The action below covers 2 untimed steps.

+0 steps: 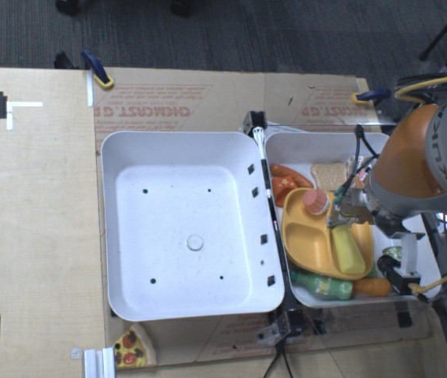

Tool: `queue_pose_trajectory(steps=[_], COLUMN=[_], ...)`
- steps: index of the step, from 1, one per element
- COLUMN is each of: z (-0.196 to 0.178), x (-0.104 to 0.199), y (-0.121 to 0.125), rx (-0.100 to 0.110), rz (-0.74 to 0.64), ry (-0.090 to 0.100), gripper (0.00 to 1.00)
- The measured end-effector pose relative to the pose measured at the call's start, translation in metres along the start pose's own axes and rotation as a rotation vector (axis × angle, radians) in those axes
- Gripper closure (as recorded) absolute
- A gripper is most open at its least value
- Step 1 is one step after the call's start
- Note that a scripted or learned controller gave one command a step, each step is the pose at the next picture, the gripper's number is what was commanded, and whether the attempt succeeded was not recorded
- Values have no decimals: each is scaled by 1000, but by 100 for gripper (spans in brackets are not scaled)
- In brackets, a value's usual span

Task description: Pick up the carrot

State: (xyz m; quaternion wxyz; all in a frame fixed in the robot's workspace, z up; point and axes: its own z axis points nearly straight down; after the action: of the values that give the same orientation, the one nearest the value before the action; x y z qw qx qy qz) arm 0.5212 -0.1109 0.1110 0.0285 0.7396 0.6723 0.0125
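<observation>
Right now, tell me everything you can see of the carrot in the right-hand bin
The carrot is a small orange piece, smooth like plastic toy food, lying flat along the near edge of the right bin. Its left end meets a green bottle lying beside it, and the yellow divided plate sits just behind it. The arm's wrist partly overhangs its right end, so its full length and tip are hidden. Nothing is gripping it; the claw is over the plate, away from it.

A wooden bench [35, 235] carries cardboard sheeting [176, 101] with two white bins [113, 211] on it.
</observation>
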Motion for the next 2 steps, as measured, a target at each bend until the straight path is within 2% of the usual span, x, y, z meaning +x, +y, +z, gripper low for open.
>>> queue_pose_trajectory(steps=[1, 2], z=[18, 8], x=[-57, -57], y=[23, 25], rx=[43, 41], rz=[-380, -378], ry=[23, 21], gripper=[100, 100])
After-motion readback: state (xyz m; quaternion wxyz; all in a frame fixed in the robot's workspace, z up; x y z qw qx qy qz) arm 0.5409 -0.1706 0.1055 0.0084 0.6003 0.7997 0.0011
